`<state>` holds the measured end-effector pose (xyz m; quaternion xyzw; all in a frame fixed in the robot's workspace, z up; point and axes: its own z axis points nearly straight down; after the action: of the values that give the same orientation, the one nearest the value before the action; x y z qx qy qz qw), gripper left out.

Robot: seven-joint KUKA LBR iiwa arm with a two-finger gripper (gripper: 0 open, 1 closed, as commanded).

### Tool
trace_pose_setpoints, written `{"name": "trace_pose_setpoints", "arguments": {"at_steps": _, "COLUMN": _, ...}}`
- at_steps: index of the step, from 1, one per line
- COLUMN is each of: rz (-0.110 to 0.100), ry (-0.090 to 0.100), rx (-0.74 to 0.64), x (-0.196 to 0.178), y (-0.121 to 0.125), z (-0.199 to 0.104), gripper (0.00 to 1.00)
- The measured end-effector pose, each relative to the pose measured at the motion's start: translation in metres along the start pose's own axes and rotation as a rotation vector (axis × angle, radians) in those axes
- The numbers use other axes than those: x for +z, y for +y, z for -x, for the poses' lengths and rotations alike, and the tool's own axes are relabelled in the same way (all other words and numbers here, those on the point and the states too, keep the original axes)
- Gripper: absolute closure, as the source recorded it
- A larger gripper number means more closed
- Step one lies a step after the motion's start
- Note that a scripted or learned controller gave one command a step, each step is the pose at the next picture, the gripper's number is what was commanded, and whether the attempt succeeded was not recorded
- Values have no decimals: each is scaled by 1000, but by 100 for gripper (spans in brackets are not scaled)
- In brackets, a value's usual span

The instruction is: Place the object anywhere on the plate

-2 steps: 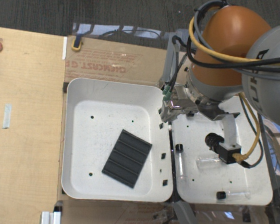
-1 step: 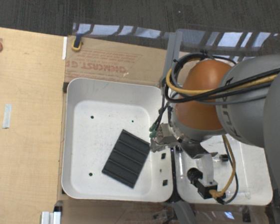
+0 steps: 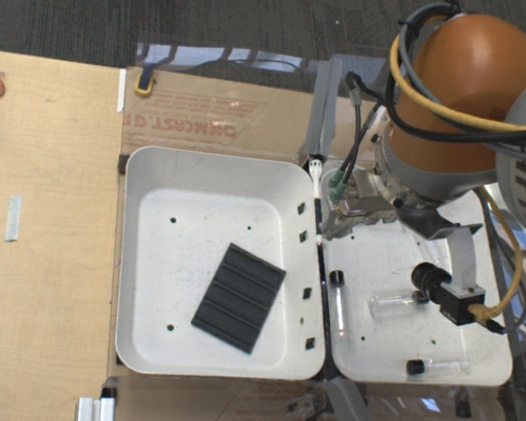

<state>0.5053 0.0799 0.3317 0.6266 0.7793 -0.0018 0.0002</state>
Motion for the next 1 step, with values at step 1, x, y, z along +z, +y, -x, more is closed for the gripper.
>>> {"name": "trace_pose_setpoints", "arguments": {"at_steps": 1, "rz": -4, "ry": 1, "rx": 186, "x": 116, "y": -27, "z": -10, "gripper": 100}}
